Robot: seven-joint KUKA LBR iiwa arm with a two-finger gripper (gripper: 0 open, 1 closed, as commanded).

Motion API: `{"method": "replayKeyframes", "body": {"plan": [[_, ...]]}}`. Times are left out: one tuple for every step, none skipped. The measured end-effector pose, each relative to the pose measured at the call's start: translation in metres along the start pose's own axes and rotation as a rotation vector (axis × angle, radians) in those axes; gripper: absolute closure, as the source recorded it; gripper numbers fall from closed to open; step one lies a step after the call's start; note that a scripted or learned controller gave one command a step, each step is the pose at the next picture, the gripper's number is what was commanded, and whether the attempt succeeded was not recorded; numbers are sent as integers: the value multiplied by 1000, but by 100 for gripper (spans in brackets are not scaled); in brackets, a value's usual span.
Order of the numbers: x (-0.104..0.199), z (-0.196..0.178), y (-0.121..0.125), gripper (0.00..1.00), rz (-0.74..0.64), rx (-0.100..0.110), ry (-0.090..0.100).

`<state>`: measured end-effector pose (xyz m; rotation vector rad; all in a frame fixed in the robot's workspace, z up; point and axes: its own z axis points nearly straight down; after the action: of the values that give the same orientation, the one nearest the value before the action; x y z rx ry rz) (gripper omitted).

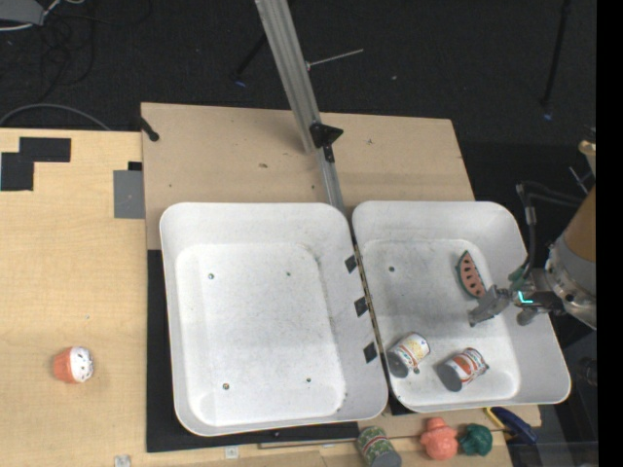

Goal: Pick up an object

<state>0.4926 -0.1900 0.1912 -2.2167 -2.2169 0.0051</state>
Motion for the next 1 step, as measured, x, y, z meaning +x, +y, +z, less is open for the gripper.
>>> {"method": "replayKeyframes", "body": {"plan": [[-1, -2, 1, 0, 2, -5, -1]]}}
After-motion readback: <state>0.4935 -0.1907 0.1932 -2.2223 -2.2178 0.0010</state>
